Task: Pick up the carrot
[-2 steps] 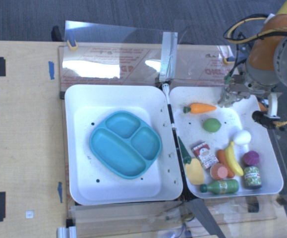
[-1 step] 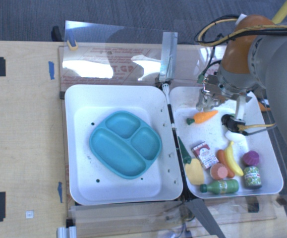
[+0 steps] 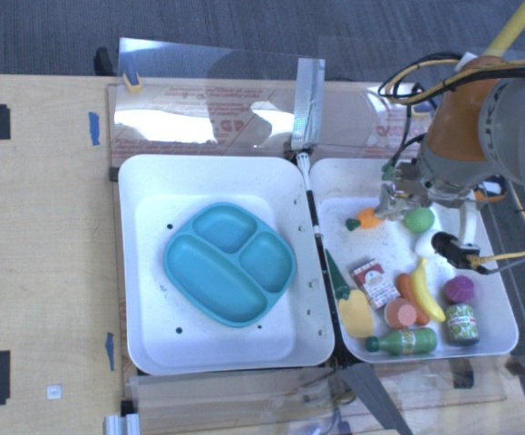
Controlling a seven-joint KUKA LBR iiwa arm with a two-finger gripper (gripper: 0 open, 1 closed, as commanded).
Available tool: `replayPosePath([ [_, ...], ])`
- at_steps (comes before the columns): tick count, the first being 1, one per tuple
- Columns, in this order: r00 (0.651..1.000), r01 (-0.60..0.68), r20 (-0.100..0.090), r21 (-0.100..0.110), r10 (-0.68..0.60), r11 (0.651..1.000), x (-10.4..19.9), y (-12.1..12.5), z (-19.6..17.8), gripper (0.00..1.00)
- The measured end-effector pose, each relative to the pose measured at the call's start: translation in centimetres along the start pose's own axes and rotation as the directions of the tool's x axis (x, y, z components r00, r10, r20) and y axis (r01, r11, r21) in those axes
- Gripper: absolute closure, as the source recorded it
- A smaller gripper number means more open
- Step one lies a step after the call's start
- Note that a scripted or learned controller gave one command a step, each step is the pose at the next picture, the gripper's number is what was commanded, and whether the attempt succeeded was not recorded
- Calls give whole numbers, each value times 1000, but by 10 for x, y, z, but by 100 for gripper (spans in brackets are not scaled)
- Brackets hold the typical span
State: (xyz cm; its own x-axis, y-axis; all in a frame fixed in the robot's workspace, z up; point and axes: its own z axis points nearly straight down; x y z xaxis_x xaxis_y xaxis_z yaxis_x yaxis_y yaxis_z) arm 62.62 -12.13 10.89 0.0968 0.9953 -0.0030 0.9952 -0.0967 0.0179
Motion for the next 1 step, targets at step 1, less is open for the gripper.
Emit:
replayPosePath([
  [1,1000,11,-4,14,-11,1000,28,-17,21,0],
])
